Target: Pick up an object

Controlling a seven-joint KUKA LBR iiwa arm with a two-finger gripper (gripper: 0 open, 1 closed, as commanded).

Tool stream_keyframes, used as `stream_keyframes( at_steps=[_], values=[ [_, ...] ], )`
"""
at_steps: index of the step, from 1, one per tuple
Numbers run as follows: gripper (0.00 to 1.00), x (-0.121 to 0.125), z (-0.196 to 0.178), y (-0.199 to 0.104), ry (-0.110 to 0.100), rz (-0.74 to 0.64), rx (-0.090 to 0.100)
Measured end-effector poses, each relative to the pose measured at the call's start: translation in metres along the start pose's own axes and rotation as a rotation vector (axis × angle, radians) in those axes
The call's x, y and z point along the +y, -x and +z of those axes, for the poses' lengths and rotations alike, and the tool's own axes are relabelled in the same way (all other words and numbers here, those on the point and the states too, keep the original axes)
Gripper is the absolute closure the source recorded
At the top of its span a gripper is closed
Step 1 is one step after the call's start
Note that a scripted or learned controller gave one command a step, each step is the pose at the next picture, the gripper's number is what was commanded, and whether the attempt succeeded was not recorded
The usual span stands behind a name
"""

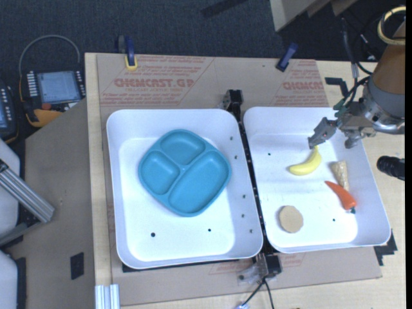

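Two shallow white plastic bins sit side by side on a worktop (pixel 193 76) covered with printed brown cardboard. The left white bin (pixel 129 237) contains one item: a smooth blue plastic plate (pixel 185 171) with rounded corners, divided into three compartments and lying at a slant near the bin's centre. The right white bin (pixel 270 134) contains four small items: a curved yellow banana (pixel 306 163), glossy and toy-like, in the middle; a short beige cone-shaped piece (pixel 339 172) with a rough texture just to its right; an orange carrot (pixel 342 195) tapering toward a dark green tip, just below the cone; and a flat round tan biscuit-like disc (pixel 291 219) nearer the front edge. The grey two-finger gripper (pixel 335 134) hangs over the right bin's rear right area, just above the banana, fingers spread apart with nothing between them.
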State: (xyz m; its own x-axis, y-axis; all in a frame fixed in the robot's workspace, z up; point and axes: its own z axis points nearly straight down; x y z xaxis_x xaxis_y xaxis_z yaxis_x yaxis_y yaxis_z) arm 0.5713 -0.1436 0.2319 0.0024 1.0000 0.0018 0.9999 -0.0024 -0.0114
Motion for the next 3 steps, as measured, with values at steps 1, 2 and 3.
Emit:
stream_keyframes(
  at_steps=[1, 2, 3],
  values=[
    [0.0, 0.002, -0.006, 0.0, 0.012, -0.003, -0.002],
    [0.0, 0.004, 0.054, 0.006, 0.005, -0.002, -0.001],
    [0.0, 0.009, 0.116, 0.004, 0.004, -0.002, 0.001]
  ],
)
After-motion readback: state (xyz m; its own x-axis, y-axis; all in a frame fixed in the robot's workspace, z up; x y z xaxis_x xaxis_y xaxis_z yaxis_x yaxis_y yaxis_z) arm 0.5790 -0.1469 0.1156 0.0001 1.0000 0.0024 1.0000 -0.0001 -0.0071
